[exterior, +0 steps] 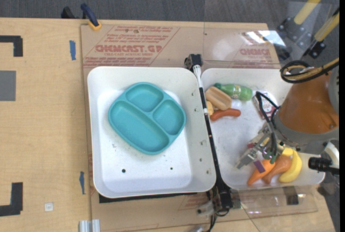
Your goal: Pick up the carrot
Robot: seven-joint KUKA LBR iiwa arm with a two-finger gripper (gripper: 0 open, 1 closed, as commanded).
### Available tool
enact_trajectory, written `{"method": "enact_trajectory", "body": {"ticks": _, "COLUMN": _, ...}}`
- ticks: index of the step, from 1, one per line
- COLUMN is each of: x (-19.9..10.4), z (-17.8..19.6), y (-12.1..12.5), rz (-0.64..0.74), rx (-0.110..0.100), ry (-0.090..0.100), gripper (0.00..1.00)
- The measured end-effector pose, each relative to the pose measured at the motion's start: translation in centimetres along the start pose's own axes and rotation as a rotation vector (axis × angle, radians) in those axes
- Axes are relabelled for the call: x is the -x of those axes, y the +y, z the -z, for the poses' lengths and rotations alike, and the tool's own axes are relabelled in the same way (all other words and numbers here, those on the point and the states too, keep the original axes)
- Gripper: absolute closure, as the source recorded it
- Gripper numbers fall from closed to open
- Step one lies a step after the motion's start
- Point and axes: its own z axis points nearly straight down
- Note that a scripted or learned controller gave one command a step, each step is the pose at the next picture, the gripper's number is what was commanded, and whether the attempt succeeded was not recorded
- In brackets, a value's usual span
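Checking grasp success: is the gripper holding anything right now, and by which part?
Cannot be told. The gripper sits low over the carrot beside the banana in the right bin, but no object shows clearly between its fingers.

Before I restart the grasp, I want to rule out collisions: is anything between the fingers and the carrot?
Nothing visible stands between them. The gripper sits right over the orange toy carrot in the right white bin; a yellow toy banana touches the carrot's right side.

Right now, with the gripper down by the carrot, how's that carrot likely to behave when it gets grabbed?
The carrot looks like a smooth moulded toy, so probably stiff and light, and perhaps slippery. Its tapered shape may let it squirt out. It lies against the banana near the bin wall, so it will likely nudge that when the gripper lifts it.
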Motion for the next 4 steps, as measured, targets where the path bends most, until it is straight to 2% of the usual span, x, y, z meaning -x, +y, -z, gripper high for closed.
{"method": "enact_trajectory", "body": {"ticks": 1, "x": 0.8, "z": 1.0, "y": 0.1, "rz": -0.008, "rx": 0.01, "ry": -0.027, "gripper": 1.0}}
{"method": "enact_trajectory", "body": {"ticks": 2, "x": 2.6, "z": 1.7, "y": -3.1, "rz": 0.06, "rx": -0.006, "ry": -0.002, "gripper": 1.0}}
{"method": "enact_trajectory", "body": {"ticks": 3, "x": 9.3, "z": 0.1, "y": 2.9, "rz": -0.034, "rx": 0.0, "ry": -0.008, "gripper": 1.0}}
{"method": "enact_trajectory", "body": {"ticks": 4, "x": 9.1, "z": -0.1, "y": 2.8, "rz": -0.034, "rx": -0.002, "ry": -0.003, "gripper": 0.0}}
